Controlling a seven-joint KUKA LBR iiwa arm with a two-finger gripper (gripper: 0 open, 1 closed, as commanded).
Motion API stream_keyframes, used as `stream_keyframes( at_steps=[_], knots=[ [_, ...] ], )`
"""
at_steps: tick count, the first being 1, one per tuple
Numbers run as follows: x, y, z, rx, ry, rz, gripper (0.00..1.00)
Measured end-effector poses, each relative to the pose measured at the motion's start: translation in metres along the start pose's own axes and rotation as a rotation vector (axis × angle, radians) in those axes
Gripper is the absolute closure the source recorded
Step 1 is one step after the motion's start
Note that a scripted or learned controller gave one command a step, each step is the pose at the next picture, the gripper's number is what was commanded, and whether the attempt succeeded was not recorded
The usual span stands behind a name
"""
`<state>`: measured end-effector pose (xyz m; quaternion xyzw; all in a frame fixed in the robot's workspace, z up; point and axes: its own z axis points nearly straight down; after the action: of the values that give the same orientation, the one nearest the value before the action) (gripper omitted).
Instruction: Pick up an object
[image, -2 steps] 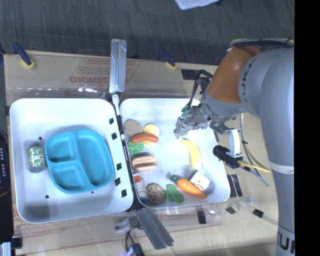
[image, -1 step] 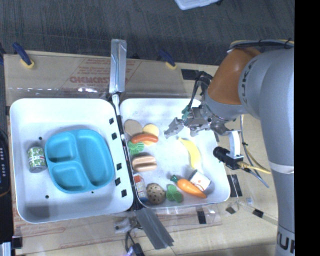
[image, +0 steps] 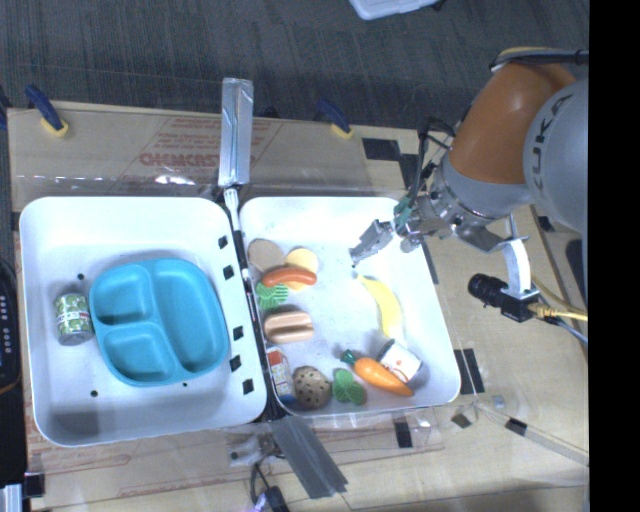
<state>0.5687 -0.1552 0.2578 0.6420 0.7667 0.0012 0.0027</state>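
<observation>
- Camera view: left bin holds a blue divided tray mid-floor, a small can just beside its left edge
- right bin crowds food along its left wall and front edge; bare floor at the back
- banana lies alone toward the right wall
- gripper hovers above the banana's upper end, apart from it, fingers slightly parted, gripping nothing

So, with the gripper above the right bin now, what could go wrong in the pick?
1. The gripper hangs just above the banana, whose curved, smooth skin may slip from the grasp.
2. The toys along the right bin's left and bottom walls lie crowded, such as the hot dog and burger, so a grasp may nudge neighbours.
</observation>
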Motion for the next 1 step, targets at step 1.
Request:
stream_keyframes(
  at_steps=[1],
  knots=[
    [-0.0021,-0.0573,0.1597,0.014,0.006,0.025,0.00]
  ],
)
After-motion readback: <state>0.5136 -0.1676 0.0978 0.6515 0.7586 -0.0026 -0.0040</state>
